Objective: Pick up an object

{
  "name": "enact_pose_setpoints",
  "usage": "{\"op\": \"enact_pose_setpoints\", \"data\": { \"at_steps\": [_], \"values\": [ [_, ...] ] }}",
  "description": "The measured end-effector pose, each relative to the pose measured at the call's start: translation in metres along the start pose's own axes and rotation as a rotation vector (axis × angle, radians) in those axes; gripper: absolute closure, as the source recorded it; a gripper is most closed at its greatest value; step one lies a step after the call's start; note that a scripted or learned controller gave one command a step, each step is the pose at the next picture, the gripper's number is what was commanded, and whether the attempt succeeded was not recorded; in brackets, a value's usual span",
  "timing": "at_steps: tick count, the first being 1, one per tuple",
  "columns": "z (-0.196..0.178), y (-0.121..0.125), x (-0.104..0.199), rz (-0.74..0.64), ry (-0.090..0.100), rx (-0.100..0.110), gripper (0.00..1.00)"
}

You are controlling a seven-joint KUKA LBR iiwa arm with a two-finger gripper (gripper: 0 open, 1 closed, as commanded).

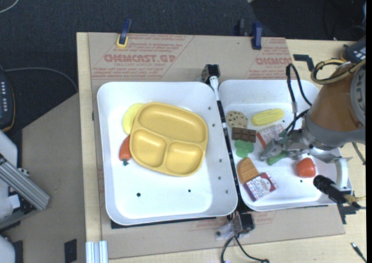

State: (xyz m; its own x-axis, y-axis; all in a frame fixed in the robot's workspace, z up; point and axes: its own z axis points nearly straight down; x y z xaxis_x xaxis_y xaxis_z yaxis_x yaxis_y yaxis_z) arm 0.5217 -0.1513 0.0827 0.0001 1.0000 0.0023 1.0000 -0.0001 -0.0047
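My gripper [274,150] reaches in from the right, low over the middle of the right bin [290,88]. Its grey fingers lie among the items there, beside a red-and-white packet [269,135] and a green piece [244,148]. Around them are a yellow corn cob [267,117], a cookie [235,118], a brown chocolate bar [243,134], a piece of toast [247,169], a red-labelled sachet [261,185] and a red tomato [306,167]. I see nothing clearly held between the fingers.
The left bin [163,209] holds a yellow compartment tray [168,138] lying over a yellow object [130,115], with a red-orange pepper [124,150] at its left side. The arm's orange band [332,105] hangs over the right bin's right side. Cables loop near the back right corner.
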Motion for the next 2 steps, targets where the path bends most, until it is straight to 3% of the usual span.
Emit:
{"op": "enact_pose_setpoints", "data": {
  "at_steps": [1,2],
  "values": [
    [-0.012,0.001,-0.001,0.001,-0.002,-0.005,1.00],
    [-0.069,0.011,0.001,-0.001,-0.004,-0.009,1.00]
  ]
}}
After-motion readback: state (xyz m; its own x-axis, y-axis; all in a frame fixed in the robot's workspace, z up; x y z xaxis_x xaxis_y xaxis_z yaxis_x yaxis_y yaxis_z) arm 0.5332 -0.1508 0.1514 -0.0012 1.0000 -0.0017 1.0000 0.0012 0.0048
